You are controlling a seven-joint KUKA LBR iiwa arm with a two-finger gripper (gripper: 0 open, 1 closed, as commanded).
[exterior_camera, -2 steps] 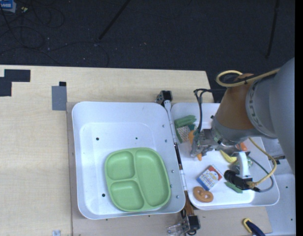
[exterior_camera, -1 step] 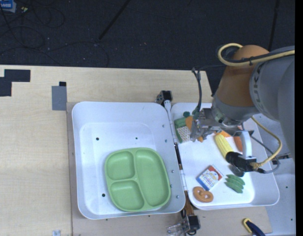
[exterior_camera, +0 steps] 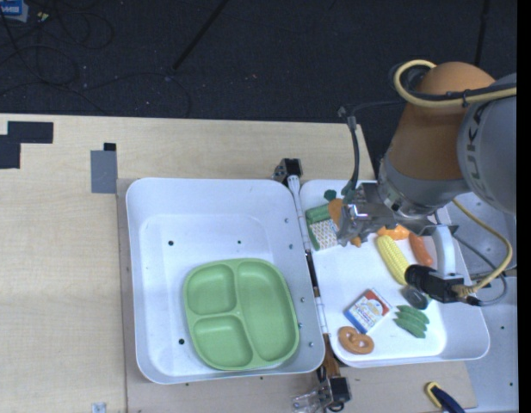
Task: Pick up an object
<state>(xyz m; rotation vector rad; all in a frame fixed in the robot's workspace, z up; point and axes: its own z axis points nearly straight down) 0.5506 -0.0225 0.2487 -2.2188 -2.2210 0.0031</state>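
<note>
Robotics lab, wooden bench (exterior_camera: 50,256) with two white bins (exterior_camera: 140,231), loose cables, dark floor

Grey arm (exterior_camera: 493,136), orange band (exterior_camera: 433,136), looping yellow cable (exterior_camera: 411,71).

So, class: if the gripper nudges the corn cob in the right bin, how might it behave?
The corn cob looks long and rounded, so it would probably roll sideways when pushed. It seems a rigid toy, likely stiff rather than floppy. Lying close to the carrot and the gripper, it may bump them.
</note>
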